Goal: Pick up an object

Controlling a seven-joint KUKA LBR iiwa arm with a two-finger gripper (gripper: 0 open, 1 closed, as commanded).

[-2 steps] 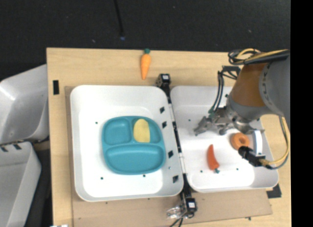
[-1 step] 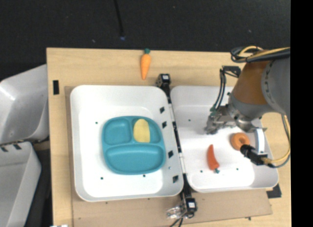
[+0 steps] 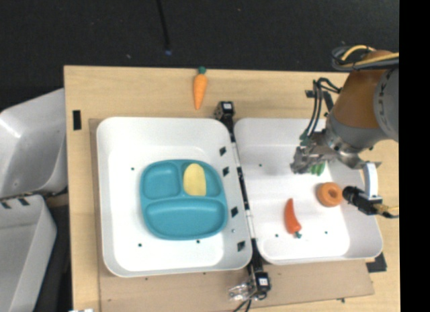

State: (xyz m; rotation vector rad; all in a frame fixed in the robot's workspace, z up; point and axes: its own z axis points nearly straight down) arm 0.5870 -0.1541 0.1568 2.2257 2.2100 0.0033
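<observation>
The camera view looks down on my bench [image 3: 134, 89], a pale wooden top carrying two shallow white bins side by side. My arm [image 3: 363, 102] comes in from the right, grey with an orange band above the wrist, and my hand [image 3: 308, 163] hangs over the upper middle of the right bin [image 3: 269, 136]. The hand is dark and small from up here, and I cannot tell how it is set or whether anything sits in it. A bit of green [image 3: 318, 168] shows just beside its tip, too small for me to name.

In the right bin, a little orange ring-shaped piece [image 3: 328, 194] lies near the right side, just below and to the right of my hand. A red pepper [image 3: 291, 216] with a green stem lies lower down, toward the bin's middle, well apart from the hand.

The left bin [image 3: 114, 142] holds a blue divided tray [image 3: 168, 216], and a yellow oval piece [image 3: 195, 179] rests in its upper right compartment.

Outside both bins, a toy carrot [image 3: 199, 89] lies on the bare bench behind the left bin, with its green top pointing away from the bins.
</observation>
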